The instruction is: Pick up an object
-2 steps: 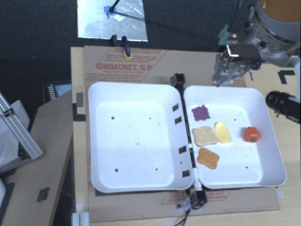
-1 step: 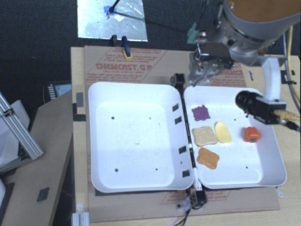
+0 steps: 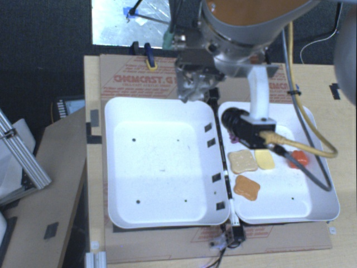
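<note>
The right bin (image 3: 290, 205) holds several small items. A tan bread slice (image 3: 242, 161) lies near its left wall, with a pale yellow piece (image 3: 265, 160) touching its right side. An orange-brown biscuit-like piece (image 3: 247, 187) rests just below them. A red-orange item (image 3: 299, 158) sits farther right, partly under the yellow cable. My gripper (image 3: 193, 88) hangs over the far rim between the two bins, up and left of the items. Nothing shows in its grasp.
The left bin (image 3: 162, 166) is white with a few dark specks. A row of black clips (image 3: 215, 161) runs down the divider between the bins. Brown cardboard (image 3: 139, 77) lies under both bins, and the big arm body covers the top right.
</note>
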Motion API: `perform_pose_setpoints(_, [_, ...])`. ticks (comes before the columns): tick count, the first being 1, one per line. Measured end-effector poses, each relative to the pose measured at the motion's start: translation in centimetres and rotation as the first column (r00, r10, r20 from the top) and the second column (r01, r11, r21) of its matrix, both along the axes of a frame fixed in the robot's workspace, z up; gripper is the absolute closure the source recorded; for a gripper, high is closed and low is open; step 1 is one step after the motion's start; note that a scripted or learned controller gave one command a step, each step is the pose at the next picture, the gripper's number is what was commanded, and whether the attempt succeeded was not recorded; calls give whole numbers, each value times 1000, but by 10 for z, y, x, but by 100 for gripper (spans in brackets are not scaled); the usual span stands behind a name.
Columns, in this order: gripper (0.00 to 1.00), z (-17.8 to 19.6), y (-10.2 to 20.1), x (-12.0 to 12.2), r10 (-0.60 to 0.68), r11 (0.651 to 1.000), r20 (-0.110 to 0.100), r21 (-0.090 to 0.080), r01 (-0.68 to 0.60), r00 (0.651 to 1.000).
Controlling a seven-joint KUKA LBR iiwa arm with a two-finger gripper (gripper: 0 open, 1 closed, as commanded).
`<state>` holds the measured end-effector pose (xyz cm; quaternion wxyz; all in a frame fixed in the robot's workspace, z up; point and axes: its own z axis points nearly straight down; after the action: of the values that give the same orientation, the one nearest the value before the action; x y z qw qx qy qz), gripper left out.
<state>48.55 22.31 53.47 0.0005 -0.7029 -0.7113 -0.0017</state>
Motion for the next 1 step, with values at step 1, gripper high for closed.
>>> perform_pose_setpoints(1, [0,0,-5,1,-9,1000,0,-2,9,1000])
